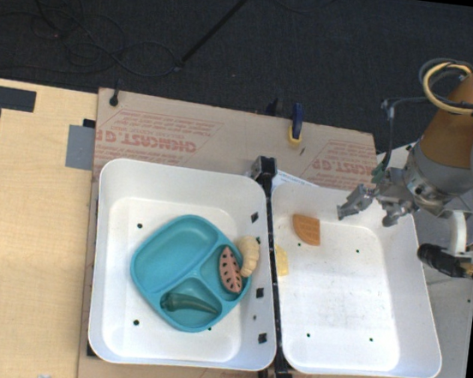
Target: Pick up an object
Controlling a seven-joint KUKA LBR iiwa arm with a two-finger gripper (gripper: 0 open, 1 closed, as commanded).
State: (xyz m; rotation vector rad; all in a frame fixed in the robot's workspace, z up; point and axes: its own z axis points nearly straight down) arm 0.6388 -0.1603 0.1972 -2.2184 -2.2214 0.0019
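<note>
An orange-brown bread-like piece (pixel 306 228) lies in the right bin (pixel 388 351) near its far left corner. A small yellow piece (pixel 280 262) rests against that bin's left wall. In the left bin (pixel 121 212) a teal divided plate (pixel 177 262) carries a watermelon slice (pixel 230 269), a pale banana-like piece (pixel 249 254) and a dark green item (pixel 189 304). My gripper (pixel 374 204) hangs over the right bin's far right corner, well to the right of the bread piece, open, with nothing between its fingers.
Both bins sit on a cardboard sheet (pixel 191 139) over the bench. A blue clamp (pixel 296 122) holds the sheet's far edge. Black clips (pixel 265 169) join the bins along the middle divider. Cables lie on the dark floor beyond.
</note>
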